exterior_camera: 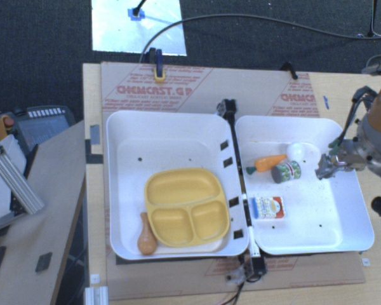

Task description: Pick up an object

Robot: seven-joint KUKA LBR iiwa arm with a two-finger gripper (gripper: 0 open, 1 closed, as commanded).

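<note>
In the right bin, a small green-labelled can lies on its side near the middle, touching the blunt end of a toy carrot that points left toward the divider; a white egg-shaped ball rests just beyond them, on the far side. A small flat packet with a red and white label lies apart, nearer to us. Any of these could serve as the object to be picked up, and we judge the cluster of three the likeliest target, since the tool hangs over the bin's right part, level with the can and close to it. Nothing sits between its fingers; we cannot tell whether they stand apart or together, as they are too small and dark. The grey arm reaches in from the right, low over the bin wall. In the left bin, a yellow divided plate lies near the front with a tan wooden spoon just beside its left edge. Both bins rest on a cardboard sheet on the bench.
</note>
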